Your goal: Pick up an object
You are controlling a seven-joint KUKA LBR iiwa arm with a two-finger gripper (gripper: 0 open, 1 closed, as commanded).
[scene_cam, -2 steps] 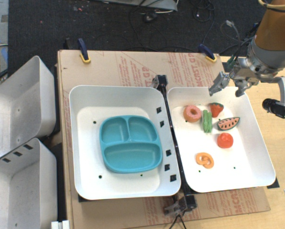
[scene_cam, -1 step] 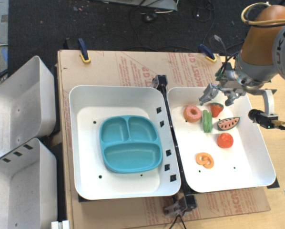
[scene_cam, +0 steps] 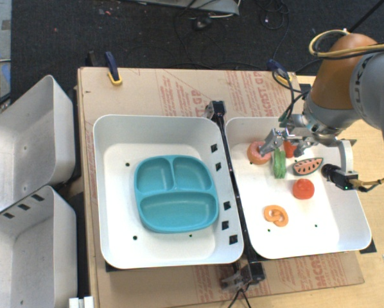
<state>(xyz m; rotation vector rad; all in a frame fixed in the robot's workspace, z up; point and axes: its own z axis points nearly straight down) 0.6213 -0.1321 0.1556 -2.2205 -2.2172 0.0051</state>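
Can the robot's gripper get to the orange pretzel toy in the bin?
Probably yes. The pretzel-shaped toy lies alone on bare floor in the right bin, apart from the red ball and watermelon slice. The gripper hangs over the same bin, with nothing between them.

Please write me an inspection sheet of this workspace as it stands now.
Surface: bench bearing two white bins, left bin and right bin.
Job's things: in the right bin, a pink round piece, green piece, watermelon slice, red ball, orange pretzel.
Clutter: teal divided plate in the left bin.
Grippers: gripper low over the pink and green pieces; grasp unclear.
Cables: yellow loop at the arm; black leads on the floor.
Surroundings: spare white bins at left.
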